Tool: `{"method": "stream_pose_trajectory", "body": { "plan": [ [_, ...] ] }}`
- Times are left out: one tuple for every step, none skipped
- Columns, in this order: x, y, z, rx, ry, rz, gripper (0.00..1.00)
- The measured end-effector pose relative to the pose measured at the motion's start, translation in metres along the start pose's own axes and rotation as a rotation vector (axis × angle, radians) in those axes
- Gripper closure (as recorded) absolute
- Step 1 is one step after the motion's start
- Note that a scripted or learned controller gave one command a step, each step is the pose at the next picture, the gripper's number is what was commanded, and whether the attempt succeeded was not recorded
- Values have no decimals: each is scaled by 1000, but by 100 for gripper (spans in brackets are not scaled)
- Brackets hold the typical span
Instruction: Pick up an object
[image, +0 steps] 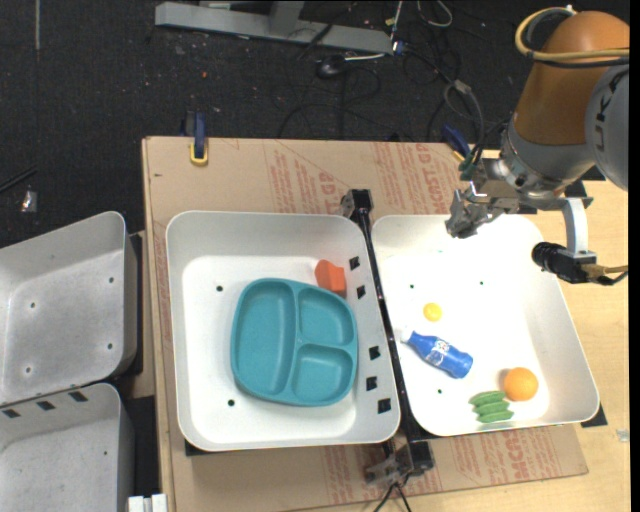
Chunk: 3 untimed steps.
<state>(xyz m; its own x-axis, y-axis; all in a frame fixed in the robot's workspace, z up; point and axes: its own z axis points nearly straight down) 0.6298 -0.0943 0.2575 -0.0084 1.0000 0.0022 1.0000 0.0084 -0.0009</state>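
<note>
Green pods (491, 406), orange ball (519, 384), blue bottle (440, 353)

Two white bins sit on a tan board (290, 165) printed with red lettering. The left bin (195, 330) holds a teal divided tray (295, 342), with an orange-red block (331, 275) at its one o'clock. In the right bin (560, 330) lie a yellow piece (432, 312), a blue bottle (440, 354) with white markings, an orange ball (519, 384) and, at its seven o'clock, green pods (491, 405).

Glossy plastic teal tray (295, 342) — smooth white bins (200, 400), cardboard base (260, 170).
</note>
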Motion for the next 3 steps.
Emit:
{"method": "stream_pose_trajectory", "body": {
  "plan": [
    [48,2,-2,-1,-1,1,100],
    [96,3,-1,0,-2,2,100],
    [157,13,13,-2,-2,1,100]
  ]
}}
